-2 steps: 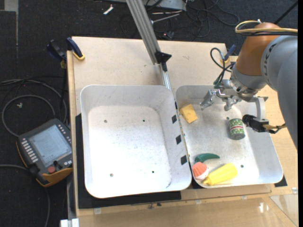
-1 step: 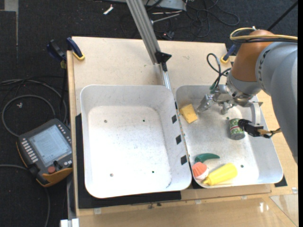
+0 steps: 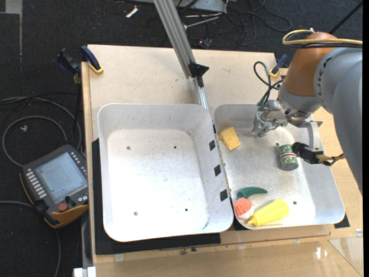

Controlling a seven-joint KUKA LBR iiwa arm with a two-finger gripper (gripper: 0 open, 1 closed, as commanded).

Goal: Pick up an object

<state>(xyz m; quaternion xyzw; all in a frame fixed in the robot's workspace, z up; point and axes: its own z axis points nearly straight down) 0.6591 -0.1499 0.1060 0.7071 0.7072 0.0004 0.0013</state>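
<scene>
Gripper [image 3: 264, 124] near right bin's [image 3: 323, 196] far edge, finger state I cannot tell | can [image 3: 286, 156] just toward near-right of it, mid-bin, long axis far-to-near | I judge can nearest target.

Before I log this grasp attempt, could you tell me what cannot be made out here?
- Gripper: fingers too small and blurred to read, camera view.
- Can: label too small.
- Red object: partly hidden by the yellow bottle.
- Arm: cut off by the right edge.
</scene>
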